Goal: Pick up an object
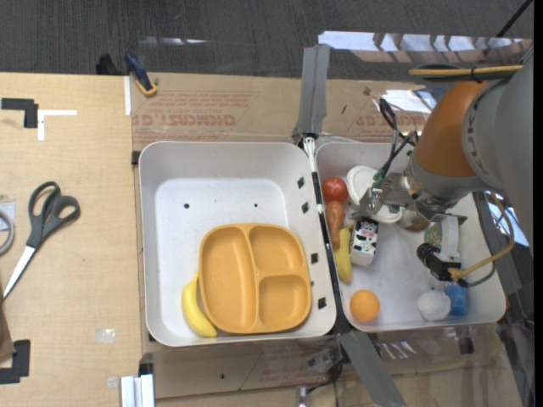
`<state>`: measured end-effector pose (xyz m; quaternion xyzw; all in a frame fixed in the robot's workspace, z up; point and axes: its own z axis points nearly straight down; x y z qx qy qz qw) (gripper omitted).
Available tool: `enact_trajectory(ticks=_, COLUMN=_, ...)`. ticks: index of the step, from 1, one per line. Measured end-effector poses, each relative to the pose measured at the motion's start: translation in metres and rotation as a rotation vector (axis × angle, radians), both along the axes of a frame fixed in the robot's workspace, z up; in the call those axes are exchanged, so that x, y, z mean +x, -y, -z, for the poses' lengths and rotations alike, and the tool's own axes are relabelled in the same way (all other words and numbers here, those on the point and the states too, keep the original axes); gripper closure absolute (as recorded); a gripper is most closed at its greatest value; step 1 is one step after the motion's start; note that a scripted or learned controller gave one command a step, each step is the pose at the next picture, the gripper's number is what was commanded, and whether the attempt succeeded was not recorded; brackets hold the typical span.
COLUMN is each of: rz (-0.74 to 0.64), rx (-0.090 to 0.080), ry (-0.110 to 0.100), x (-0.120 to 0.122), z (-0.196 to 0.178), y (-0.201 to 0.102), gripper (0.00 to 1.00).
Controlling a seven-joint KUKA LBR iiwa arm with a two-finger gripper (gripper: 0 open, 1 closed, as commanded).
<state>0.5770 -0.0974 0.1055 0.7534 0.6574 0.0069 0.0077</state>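
The right bin holds several objects. A red tomato and an orange carrot lie along its left wall, with a yellow piece below them. An orange ball sits near the front, and a white ball touches a blue object at the front right. A white round lid lies at the back. My gripper hangs low over the back middle of this bin, just above a small white and black box. I cannot see anything held in it.
The left bin holds a yellow divided plate with a banana tucked under its left edge. Scissors lie on the bench at the far left. The grey arm with its orange band and loose cables cover the right bin's back right.
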Motion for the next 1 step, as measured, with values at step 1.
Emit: enact_trajectory(ticks=1, rz=0.084, rx=0.006, ry=-0.004, x=0.0027, z=0.0003, y=0.0048, gripper=0.0)
